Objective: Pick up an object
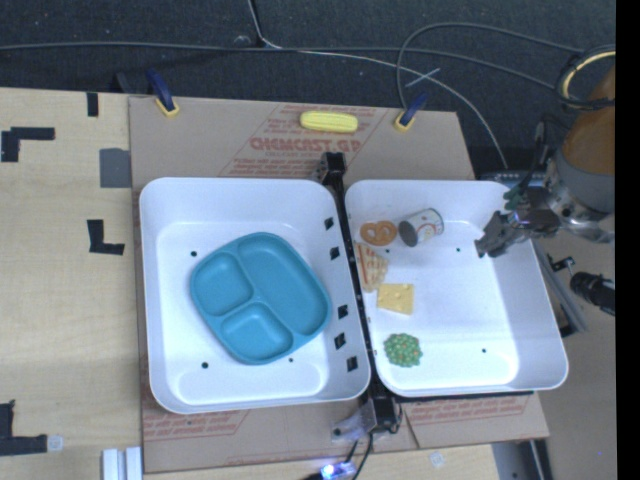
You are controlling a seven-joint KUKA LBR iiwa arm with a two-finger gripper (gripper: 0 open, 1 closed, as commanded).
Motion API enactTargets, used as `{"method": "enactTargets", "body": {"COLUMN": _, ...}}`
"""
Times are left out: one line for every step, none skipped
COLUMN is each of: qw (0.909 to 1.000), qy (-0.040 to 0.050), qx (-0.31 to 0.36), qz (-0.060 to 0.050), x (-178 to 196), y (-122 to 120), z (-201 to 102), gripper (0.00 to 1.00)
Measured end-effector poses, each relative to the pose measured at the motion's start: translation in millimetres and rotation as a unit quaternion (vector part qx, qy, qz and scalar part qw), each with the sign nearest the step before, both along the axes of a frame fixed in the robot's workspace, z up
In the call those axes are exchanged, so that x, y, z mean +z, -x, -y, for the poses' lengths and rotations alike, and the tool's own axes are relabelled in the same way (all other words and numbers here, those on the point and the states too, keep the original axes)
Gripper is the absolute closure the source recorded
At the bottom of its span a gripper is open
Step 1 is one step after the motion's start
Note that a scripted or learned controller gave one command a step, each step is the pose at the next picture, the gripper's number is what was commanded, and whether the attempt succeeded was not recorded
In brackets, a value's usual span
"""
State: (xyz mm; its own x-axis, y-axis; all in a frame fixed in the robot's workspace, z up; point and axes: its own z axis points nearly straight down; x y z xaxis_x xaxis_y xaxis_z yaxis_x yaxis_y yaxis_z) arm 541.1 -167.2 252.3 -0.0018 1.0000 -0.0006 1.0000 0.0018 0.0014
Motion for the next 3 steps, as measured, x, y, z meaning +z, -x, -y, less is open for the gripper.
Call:
{"method": "enactTargets", "body": {"qw": 1.0, "qy": -0.001, "qx": 0.002, "qz": -0.001, "x": -4.8, "y": 0.8, "z": -58.3, "gripper": 1.0}}
{"method": "enactTargets", "body": {"qw": 1.0, "qy": -0.0009, "qx": 0.003, "qz": -0.001, "x": 0.4, "y": -7.4, "z": -109.1, "gripper": 1.0}}
{"method": "enactTargets", "body": {"qw": 1.0, "qy": -0.001, "qx": 0.003, "qz": -0.002, "x": -6.7, "y": -11.4, "z": -171.2, "gripper": 1.0}}
